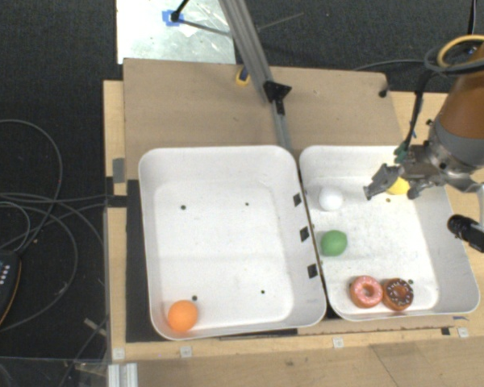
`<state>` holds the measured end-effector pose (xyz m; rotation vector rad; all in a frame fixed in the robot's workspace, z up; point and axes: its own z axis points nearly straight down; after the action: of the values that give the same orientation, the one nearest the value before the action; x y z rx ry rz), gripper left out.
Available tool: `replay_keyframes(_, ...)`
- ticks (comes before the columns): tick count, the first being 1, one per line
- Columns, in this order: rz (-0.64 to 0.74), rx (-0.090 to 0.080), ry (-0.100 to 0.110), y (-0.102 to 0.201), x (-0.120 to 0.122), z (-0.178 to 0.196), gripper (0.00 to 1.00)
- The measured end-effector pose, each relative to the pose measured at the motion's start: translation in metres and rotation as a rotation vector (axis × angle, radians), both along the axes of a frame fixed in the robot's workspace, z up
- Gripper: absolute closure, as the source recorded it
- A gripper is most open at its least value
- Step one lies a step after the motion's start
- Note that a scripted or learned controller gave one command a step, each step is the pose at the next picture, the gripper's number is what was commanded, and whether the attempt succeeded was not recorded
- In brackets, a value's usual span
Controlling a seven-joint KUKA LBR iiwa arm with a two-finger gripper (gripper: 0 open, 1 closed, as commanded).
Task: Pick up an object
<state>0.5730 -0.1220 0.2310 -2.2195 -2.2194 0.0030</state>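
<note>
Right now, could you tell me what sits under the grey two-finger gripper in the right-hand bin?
A small yellow object lies beneath the grey two-finger gripper, in the shallow white right-hand bin. The gripper covers most of it, so its shape cannot be seen.

Two white bins side by side on bench (355, 107). Left bin (218, 164): orange ball (181, 315) at near left corner. Right bin (452, 289): white ball (331, 199) close to left wall, toward far edge; green ball (333, 243) just nearer, also by left wall, apart from white ball. Pink donut (365, 291) and brown donut (398, 294) side by side, touching, along near edge. Arm (468, 119) entering from right, gripper (397, 184) low over far part of right bin. Yellow object (398, 187) seen at gripper, partly hidden; grip not confirmable. Cables (24, 208) on dark floor left of bench.
</note>
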Motion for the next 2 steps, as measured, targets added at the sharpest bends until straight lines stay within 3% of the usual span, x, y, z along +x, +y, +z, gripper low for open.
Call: replay_keyframes(2,0.001,0.001,0.0,0.006,-0.007,-0.103,0.0)
